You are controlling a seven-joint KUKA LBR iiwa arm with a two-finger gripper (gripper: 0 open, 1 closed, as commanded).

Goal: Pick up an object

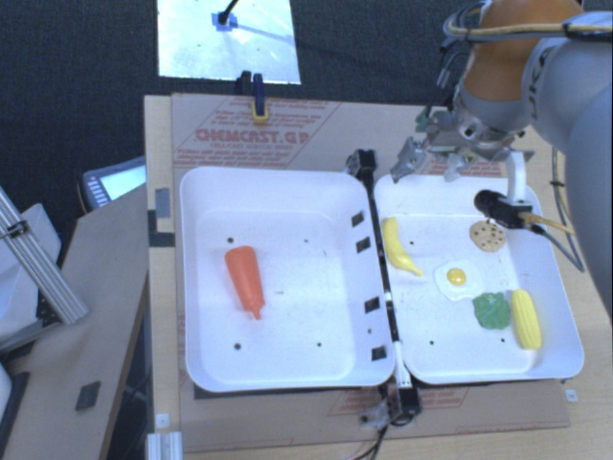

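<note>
Gripper (433, 159) raised over the far rim of the right bin (565, 353), fingers spread apart with nothing between them. No item named by the task, so any piece in either bin fair game. Nearest at hand: banana (398, 247) lying lengthwise just beside the divider between the bins; probably a light, hard plastic toy, smooth and apt to slip, best pinched across its narrow middle. Fried egg (457, 280) near the middle of the same bin, flat and low, likely awkward to pinch from above. Cookie (488, 236) toward the far right, also thin, close to a black fitting on the arm. Green leafy piece (491, 310) touching or just beside an ear of corn (526, 319) at the near right; corn rounded and stiff by the look, graspable across its width, though crowded by the leaf. Left bin (192, 353) with a single carrot (245, 278), well apart from everything, tapered, probably light and rigid; thick upper end the better hold, with open room all around.
</note>
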